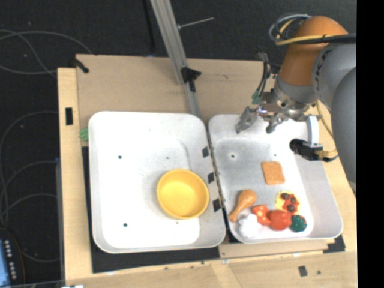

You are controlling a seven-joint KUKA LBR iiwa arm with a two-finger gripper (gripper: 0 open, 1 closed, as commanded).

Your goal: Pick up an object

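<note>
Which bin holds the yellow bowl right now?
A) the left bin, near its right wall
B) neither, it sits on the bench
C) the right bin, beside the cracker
A: the yellow bowl sits inside the left bin, close to its right wall.

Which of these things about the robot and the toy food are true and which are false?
1. The yellow bowl sits in the left bin. True.
2. The claw is holding the cracker. False: the cracker lies flat in the right bin, apart from the claw.
3. The drumstick is in the same bin as the cracker. True.
4. The claw hangs over the left bin. False: it is at the far edge of the right bin.
5. The tomato is inside the bowl. False: it lies in the right bin.
</note>
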